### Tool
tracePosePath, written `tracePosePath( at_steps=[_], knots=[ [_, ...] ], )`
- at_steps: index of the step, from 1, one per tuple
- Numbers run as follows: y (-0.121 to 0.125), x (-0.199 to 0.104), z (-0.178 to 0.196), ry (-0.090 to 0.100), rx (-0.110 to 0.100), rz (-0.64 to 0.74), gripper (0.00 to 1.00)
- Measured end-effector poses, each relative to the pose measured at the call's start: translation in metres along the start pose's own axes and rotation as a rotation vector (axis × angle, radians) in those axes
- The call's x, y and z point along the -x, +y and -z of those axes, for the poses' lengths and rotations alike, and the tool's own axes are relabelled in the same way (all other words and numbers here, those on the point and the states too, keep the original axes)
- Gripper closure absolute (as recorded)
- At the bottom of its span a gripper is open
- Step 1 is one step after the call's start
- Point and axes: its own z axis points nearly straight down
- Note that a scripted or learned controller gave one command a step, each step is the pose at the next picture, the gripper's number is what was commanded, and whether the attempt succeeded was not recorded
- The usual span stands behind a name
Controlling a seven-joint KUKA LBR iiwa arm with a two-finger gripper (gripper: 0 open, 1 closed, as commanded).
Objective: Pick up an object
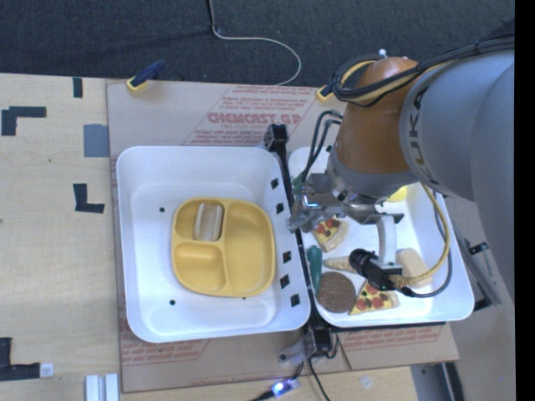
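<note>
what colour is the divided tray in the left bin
Yellow. The divided tray shows plainly in the camera view, lying in the white left bin.

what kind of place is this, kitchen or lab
Most likely a robotics lab bench, not a kitchen. Two white bins sit on cardboard, a grey and orange arm reaches over the right one, cables run across the floor, and the food, such as the pizza slices, looks like toys.
</note>
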Motion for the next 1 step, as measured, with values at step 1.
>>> tracePosePath(
  at_steps=[1],
  knots=[
    [0.0153, 0.0025, -0.0101, -0.003, 0.001, -0.004, 1.0]
  ],
)
